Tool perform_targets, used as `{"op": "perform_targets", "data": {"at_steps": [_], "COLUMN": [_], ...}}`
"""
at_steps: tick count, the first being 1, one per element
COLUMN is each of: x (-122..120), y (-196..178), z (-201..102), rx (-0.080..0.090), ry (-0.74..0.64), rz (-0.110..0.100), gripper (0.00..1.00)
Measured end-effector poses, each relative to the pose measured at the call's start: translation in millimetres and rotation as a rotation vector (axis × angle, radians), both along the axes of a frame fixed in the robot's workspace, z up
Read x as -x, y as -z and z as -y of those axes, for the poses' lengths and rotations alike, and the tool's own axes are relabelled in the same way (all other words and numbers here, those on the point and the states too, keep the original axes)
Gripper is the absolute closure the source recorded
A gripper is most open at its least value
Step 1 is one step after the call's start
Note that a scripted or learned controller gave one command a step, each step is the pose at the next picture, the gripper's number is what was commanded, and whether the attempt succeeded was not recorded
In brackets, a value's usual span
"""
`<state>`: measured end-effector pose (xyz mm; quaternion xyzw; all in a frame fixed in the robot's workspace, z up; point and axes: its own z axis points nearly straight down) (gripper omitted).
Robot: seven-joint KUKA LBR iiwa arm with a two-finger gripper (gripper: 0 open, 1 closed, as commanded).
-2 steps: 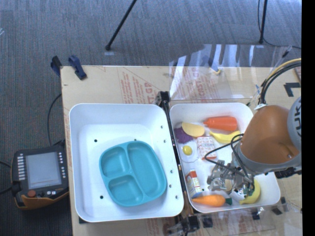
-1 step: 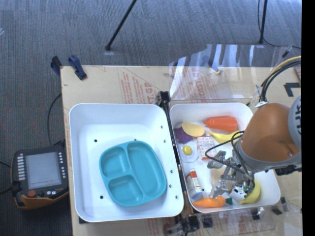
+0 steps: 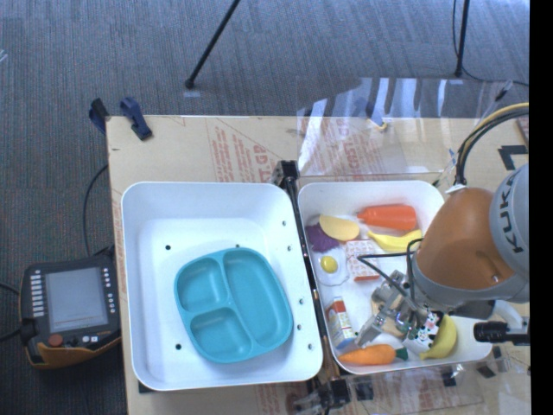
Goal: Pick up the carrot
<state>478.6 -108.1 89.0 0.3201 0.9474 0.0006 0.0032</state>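
The grey arm with its orange band reaches in from the right over the right white bin (image 3: 432, 190). Its two-finger gripper (image 3: 386, 311) hangs low at the bin's near side, fingers apart with nothing between them. The small orange carrot (image 3: 370, 355) lies just nearer than the fingertips, against the bin's near wall — beside a yellow banana (image 3: 444, 339). A larger orange vegetable (image 3: 389, 217) rests at the far side. In the left white bin (image 3: 138, 232) sits a blue three-compartment plate (image 3: 232, 304).
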Motion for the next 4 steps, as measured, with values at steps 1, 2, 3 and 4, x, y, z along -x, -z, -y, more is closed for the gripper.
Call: {"op": "perform_targets", "data": {"at_steps": [1,2,3,4], "x": [-1.9,-1.6,-2.2,-2.0], "y": [-10.2,-9.7,-18.5,-18.1], "z": [-0.5,-0.7,-0.6,-0.8], "rx": [0.0,0.0,-0.001,-0.001], "ry": [-0.004,-0.005,-0.007,-0.007], "rz": [0.003,0.001,0.001,0.0], "gripper": [1.0,0.0,1.0,0.0]}}
